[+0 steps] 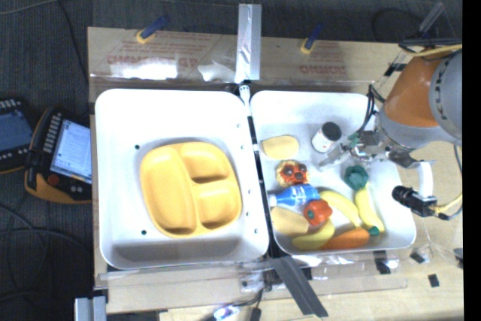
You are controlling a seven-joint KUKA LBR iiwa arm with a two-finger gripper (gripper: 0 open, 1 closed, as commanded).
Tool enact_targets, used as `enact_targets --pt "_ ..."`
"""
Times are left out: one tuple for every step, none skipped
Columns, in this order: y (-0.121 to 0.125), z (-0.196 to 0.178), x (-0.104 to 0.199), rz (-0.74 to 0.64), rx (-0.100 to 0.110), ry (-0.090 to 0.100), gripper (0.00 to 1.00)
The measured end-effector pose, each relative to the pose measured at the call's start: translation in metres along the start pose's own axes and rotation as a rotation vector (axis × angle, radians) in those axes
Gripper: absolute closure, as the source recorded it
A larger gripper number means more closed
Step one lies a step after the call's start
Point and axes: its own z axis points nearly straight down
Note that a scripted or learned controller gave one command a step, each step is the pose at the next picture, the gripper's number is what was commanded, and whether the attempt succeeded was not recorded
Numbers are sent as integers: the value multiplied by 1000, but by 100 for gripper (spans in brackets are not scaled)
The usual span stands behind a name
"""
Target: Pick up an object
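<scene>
The right bin (301, 105) holds a heap of toy food. A cream bread-like piece (279, 146) lies at its left, and a small black-and-white cylinder (326, 136) sits near the back. A red-orange item (292, 174), a blue packet (297, 195), a red tomato-like piece (318, 211), two bananas (368, 210), an orange carrot (347, 239) and a teal lump (356, 177) fill the front. My gripper (355, 152) hangs low in the bin's right part, just behind the teal lump and right of the cylinder. Nothing is visibly lifted.
The left bin (120, 131) carries a yellow divided tray (192, 188). A metal divider post (249, 41) stands behind the seam between the bins. A handheld pendant (60, 154) lies off the bench at far left. The grey and orange arm (417, 98) overhangs the right bin's right edge.
</scene>
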Motion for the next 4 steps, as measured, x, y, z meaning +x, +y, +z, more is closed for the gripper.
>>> enact_targets --pt "-44 -1 -8 -40 -25 5 0" --pt "-47 -9 -14 -32 -24 -4 100" --pt "9 -51 -21 -261 -1 -2 100" --pt "72 -82 31 -269 -2 -3 100"
